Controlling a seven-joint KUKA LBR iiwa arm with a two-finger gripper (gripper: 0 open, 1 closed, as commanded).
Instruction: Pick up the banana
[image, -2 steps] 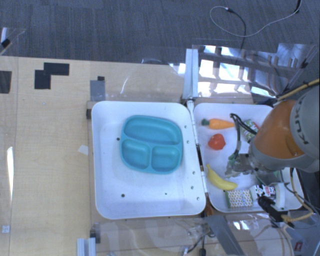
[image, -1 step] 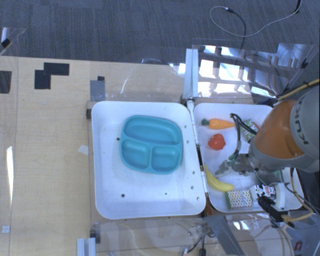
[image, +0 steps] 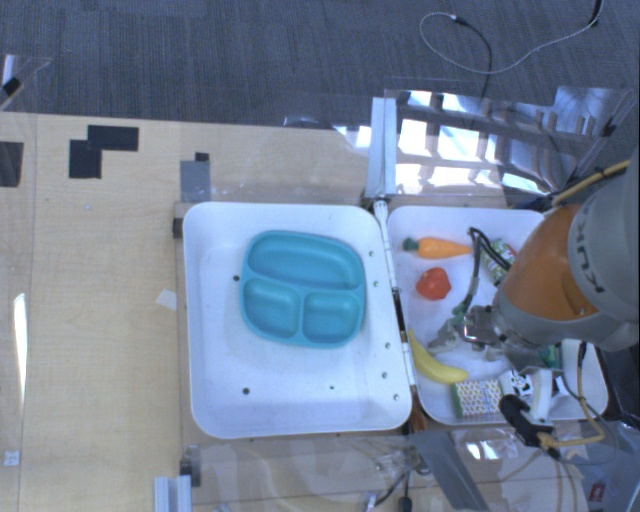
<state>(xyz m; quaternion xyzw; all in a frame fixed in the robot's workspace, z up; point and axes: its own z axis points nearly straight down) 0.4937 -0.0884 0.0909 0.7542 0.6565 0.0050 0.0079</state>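
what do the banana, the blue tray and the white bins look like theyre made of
Banana: probably moulded plastic toy fruit; uniform yellow, smooth skin, though too small to be sure.
Blue tray: likely plastic; one even turquoise colour, rounded moulded compartments, soft matte sheen.
White bins: seemingly plastic or coated sheet; plain white, smooth, rounded corners, small dark holes in the floor.

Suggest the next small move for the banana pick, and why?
Probably shift the gripper slightly toward the left bin and down: the banana lies along the right bin's left wall, just beyond the gripper and not yet held.
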